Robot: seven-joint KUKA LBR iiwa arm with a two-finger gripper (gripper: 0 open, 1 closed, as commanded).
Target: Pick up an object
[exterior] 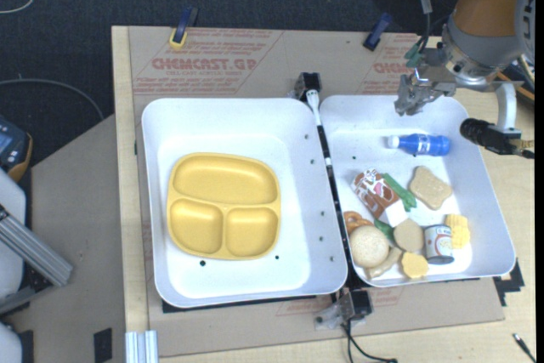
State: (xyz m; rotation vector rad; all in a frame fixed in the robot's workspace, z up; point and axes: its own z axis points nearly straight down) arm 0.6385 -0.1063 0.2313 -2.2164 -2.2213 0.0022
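The gripper point(411, 104) is hovering over the far end of the right bin point(488, 183), holding nothing; whether it is wide or narrow, I cannot tell. The nearest object, one blue bottle point(421, 144), is lying just below it toward the camera, on its side, long axis running left to right, white cap pointing left. Farther that way one heap of toy foods point(404, 221) is crowding together. Well to the gripper's left, one yellow tray point(224, 204) is sitting in the left bin point(157, 183).
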